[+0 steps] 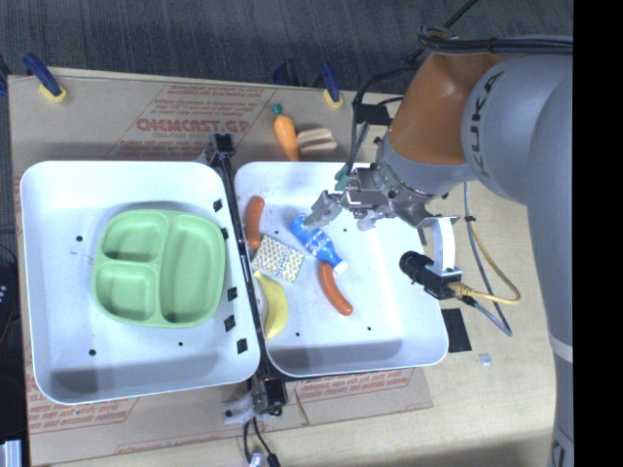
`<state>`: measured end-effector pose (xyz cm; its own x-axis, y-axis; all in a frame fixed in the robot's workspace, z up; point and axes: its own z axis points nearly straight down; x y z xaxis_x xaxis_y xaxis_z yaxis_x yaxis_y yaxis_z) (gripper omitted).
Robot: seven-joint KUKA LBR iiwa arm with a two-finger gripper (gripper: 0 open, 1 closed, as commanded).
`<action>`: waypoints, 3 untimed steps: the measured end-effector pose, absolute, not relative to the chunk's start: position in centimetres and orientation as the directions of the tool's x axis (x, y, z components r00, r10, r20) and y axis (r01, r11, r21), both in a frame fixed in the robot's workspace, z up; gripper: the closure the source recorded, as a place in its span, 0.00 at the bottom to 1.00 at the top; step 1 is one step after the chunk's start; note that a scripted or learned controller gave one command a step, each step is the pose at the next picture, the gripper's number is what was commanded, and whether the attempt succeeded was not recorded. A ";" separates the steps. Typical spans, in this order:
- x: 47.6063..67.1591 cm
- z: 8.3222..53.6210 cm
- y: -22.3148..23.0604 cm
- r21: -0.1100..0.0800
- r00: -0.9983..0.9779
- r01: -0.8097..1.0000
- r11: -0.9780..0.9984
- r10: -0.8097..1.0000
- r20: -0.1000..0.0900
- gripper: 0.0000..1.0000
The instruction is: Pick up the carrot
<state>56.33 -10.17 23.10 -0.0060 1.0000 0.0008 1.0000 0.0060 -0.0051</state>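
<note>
- The carrot (pixel 284 135), orange with a small green top, lies on the brown cardboard sheet (pixel 175 120) that covers the desk, just beyond the far rim of the right bin (pixel 419 343). It sits outside both bins, with its green end pointing away toward the far side.
- Just to the right of the carrot, on the same cardboard, rests a small tan roll-shaped item (pixel 316 142), close to it or perhaps touching; the view does not settle which.
- The claw (pixel 336 205) hangs over the far part of the right bin, its metal fingers pointing left toward a blue packet (pixel 317 240). How far apart the fingers stand cannot be told from this slant, and nothing can be seen gripped between them.
- Inside the right bin lie two orange-red sausage-shaped pieces, one by the left wall (pixel 254 221) and one nearer the middle (pixel 335 288), along with a patterned square packet (pixel 276 257) and a banana (pixel 274 304) at the near left.
- The left bin (pixel 58 358) carries a green divided plate (pixel 161 267).
- As a judgement, the task is not yet begun in any useful sense: the carrot sits untouched on the cardboard, apart from the claw.
- What is left seems to be everything: moving the claw past the far rim, lining it up over the carrot, closing on it and lifting.
- The neighbouring roll could get in the way of a clean grip.
</note>
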 end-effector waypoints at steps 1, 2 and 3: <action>50.6 9.8 -9.9 -0.006 0.007 1.000 -0.007 1.000 0.001 0.00; 56.6 20.4 -12.4 -0.002 -0.066 0.998 0.066 0.998 0.000 0.00; 61.8 9.0 -11.0 -0.006 0.062 0.998 -0.062 0.998 0.001 0.00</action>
<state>61.84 -11.01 9.03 0.0622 0.9981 0.0005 0.9980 -0.0622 -0.0057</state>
